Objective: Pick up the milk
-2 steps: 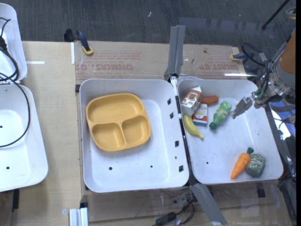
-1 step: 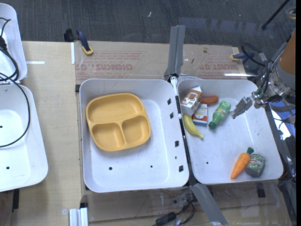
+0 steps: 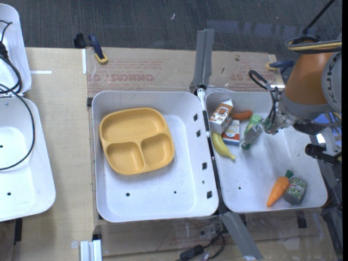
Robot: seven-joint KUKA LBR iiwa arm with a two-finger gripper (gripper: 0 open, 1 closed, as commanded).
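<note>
The milk [image 3: 221,116] stands at the back left of the right bin [image 3: 255,197], close to the divider between the bins. Packed round it are a red-and-white box [image 3: 232,132] just to its right front, a banana [image 3: 222,146] in front along the left wall, and a red sausage [image 3: 242,114] behind to the right. A green bottle [image 3: 252,130] lies tilted just right of the box. The pincer [image 3: 270,125] hangs beside the bottle's upper end; whether it grips anything cannot be told. The bin's middle floor is bare, with a carrot [image 3: 278,191] and a grey can [image 3: 295,190] near the front right corner. The left bin [image 3: 147,203] holds a yellow tray [image 3: 136,140], with open floor along its front and right edges.
</note>
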